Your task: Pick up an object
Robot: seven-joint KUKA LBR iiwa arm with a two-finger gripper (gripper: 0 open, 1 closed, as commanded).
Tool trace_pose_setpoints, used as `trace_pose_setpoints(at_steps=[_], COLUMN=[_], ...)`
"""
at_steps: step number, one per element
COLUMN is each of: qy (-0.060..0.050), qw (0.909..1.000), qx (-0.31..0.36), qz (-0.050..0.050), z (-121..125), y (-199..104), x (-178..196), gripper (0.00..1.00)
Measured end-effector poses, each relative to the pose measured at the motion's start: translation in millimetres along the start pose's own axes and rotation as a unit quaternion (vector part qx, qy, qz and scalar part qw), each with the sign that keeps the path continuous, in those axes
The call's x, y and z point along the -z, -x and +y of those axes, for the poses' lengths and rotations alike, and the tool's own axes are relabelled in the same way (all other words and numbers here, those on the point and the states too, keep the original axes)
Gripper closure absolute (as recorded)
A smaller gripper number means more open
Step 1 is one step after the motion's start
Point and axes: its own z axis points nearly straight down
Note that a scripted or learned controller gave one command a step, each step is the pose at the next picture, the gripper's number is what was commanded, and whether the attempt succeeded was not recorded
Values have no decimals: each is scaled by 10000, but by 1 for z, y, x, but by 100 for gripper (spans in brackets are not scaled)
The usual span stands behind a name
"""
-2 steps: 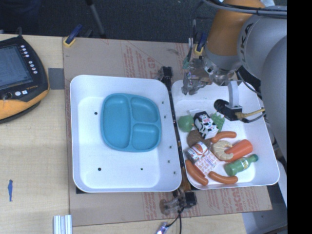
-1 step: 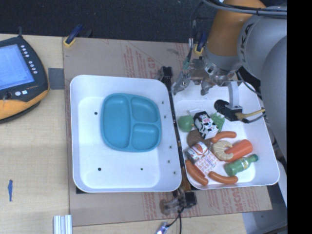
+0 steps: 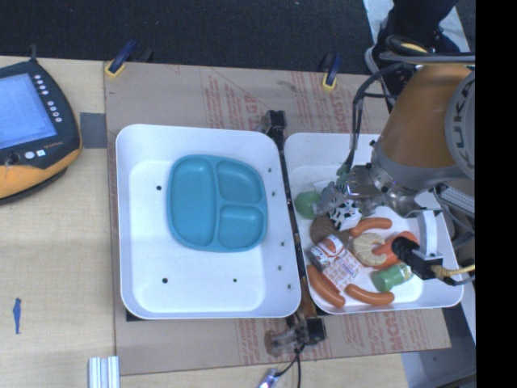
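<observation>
Reaching in from the right, the arm [image 3: 420,128] hangs low over the right bin [image 3: 311,145], with its pincer [image 3: 349,191] down among the clutter near the bin's upper-left part. Whether the pincer is open or closed I cannot tell; the metal parts blur into the things beneath them, and nothing can be seen clearly clamped in it.

The candidates for the pick all lie in that right bin: a green round piece [image 3: 306,204] near the left wall, a black-and-white spotted toy [image 3: 348,213] just under the pincer, a red-and-white packet [image 3: 334,259], two sausages [image 3: 327,287] along the lower edge, a round bun-like piece [image 3: 371,249] and a green cylinder [image 3: 391,278] toward the right. The left bin [image 3: 133,217] carries a blue divided plate [image 3: 216,202] and plays no part for now.

As a judgement, the task is at the grasping stage: the approach and descent look done, the spotted toy seems the likeliest target, and a secure grip and the lift out of the bin are both left to do. Nothing is raised off the bin floor.
</observation>
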Motion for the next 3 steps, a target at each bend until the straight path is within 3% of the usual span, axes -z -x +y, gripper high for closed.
trace_pose_setpoints(at_steps=[1,2,3], qy=[4,31,31], qw=[10000,10000,10000], qx=[-1,10,19], qz=[1,3,-14], z=[-32,17,17], y=[76,41,44], x=[-70,-98,-87], gripper=[0,0,100])
